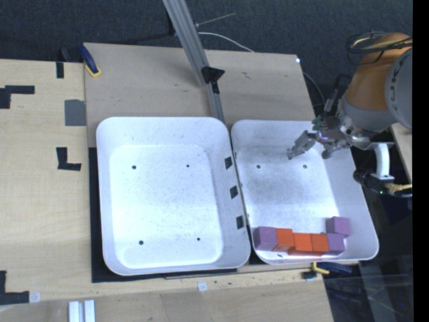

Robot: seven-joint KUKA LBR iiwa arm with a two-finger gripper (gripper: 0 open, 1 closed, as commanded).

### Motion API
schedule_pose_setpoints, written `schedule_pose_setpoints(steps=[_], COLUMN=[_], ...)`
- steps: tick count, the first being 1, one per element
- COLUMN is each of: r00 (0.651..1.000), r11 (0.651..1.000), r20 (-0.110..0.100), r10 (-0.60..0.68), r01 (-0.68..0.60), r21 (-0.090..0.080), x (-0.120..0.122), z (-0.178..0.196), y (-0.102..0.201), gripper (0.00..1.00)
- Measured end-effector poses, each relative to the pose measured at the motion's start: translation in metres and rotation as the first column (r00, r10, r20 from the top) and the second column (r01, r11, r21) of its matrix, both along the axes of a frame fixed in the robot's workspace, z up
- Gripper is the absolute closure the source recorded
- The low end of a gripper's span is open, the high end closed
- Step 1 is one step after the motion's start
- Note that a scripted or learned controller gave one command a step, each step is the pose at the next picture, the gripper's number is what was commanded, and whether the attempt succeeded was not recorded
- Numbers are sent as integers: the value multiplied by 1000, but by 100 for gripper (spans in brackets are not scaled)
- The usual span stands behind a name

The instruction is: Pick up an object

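Lining the right bin's (355, 200) near wall, purple and orange blocks (301, 240)

Grey arm (402, 79) with a broad orange band (369, 89) above the wrist. Dark cables loop over it. Grey metal fingers (298, 146) at the tip.

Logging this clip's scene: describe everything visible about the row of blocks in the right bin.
The row of blocks lies along the near wall of the right bin: purple at the left end, orange ones in the middle, purple at the right end with another purple block behind or atop it. They look matte, pressed together. The gripper is well apart from them.
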State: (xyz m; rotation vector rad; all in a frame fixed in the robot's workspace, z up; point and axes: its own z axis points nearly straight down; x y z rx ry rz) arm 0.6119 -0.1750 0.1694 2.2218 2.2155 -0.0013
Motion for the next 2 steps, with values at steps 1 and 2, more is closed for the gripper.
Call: schedule_pose_setpoints(steps=[1,2], r00=[1000,1000], r11=[1000,1000], r20=[-4,-3], r10=[4,12], r01=[-4,-12], r21=[2,7], x=[12,43], z=[-31,-43], y=[-10,77], gripper=[0,0])
